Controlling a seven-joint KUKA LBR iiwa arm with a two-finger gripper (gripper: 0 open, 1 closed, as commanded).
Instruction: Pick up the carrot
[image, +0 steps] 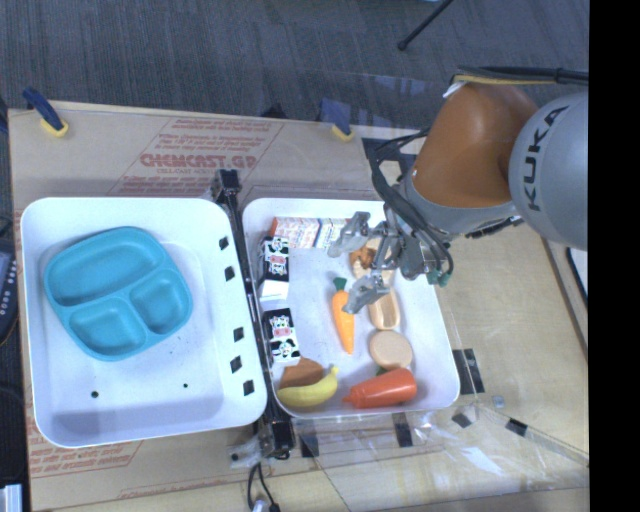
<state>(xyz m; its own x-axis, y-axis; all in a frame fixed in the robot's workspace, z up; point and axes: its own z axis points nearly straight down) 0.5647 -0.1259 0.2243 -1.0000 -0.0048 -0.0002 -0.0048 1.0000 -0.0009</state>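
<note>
- Above the right-hand bin (440, 330), the grey arm's pincer (372, 272) hangs with its metal fingers (350, 232) spread, pinching nothing.
- The carrot (343, 318) lies flat on the bin floor just below and slightly left of the pincer, its green top nearest the fingertips and its orange point aimed away toward the bin's near end.
- Crowding the target: a tan bread-like piece (384, 310) sits just right of the carrot beneath the pincer, and a round bun (390, 349) lies farther on, beyond it.
- A red pepper-like toy (382, 388) and a banana (310, 388) rest well past the carrot's tip, while small cartons (279, 260) line the bin wall to the pincer's left.
- The blue divided plate (115, 290) sits in the other bin, well apart from the pincer and out of play.
- To do this step well, the pincer likely needs to shift toward the carrot's thicker middle and turn so its fingers straddle the narrow width.
- Descending straight and low should keep the right finger from catching the bread piece alongside.
- Closing near the tapered tip would probably let the toy slip free.
</note>
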